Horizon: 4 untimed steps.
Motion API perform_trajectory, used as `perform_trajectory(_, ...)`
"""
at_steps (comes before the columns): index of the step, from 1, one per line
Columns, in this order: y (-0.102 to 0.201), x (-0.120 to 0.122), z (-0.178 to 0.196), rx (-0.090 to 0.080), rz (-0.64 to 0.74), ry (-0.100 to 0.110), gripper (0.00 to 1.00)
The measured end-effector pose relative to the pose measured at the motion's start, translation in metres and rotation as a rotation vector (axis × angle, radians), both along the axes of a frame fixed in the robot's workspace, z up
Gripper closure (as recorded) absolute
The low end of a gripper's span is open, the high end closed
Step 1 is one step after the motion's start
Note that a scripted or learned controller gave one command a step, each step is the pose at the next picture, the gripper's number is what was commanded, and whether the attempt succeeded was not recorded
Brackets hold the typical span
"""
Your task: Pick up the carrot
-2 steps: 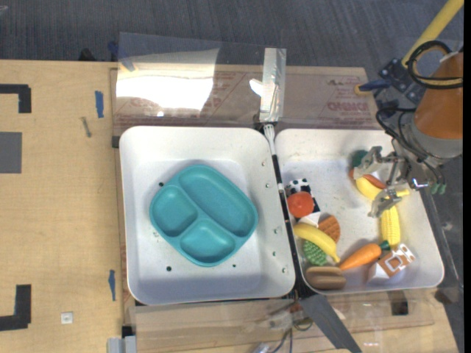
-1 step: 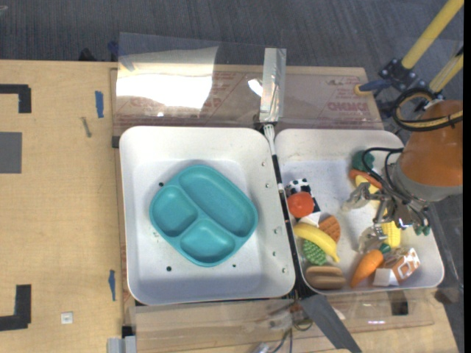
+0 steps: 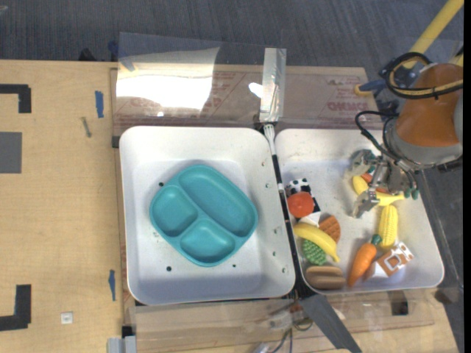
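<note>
Approach step, nothing grasped. My tool (image 3: 373, 184) hangs in right white bin (image 3: 434, 271) above yellow plastic corn cob (image 3: 387, 224); finger opening cannot tell. Orange plastic carrot with green top (image 3: 363, 260) lies near bin's front, beside corn. Next: shift toward front, descend over carrot.

One carrot (image 3: 361, 262), one banana (image 3: 318, 239), two bins (image 3: 140, 149).

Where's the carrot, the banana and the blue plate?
carrot (image 3: 361, 262), camera view, middle of its orange body.
banana (image 3: 318, 237), camera view, middle of its curve.
blue plate (image 3: 204, 213), camera view, ridge between compartments.
</note>
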<state>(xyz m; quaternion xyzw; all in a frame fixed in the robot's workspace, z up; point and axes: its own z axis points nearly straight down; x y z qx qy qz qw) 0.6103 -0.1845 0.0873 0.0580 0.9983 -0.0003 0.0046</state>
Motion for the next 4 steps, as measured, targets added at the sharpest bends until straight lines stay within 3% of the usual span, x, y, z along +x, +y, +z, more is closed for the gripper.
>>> perform_trajectory(1,0.0,0.003,0.014,-0.003,0.001,-0.01,1.0)
perform_trajectory(2,0.024,-0.022,0.112,0.001,-0.233,-0.004,1.0)
perform_trajectory(3,0.024,-0.023,0.11,0.001,-0.234,0.001,0.0)
perform_trajectory(4,0.086,-0.107,0.061,0.005,-0.242,0.013,0.0)
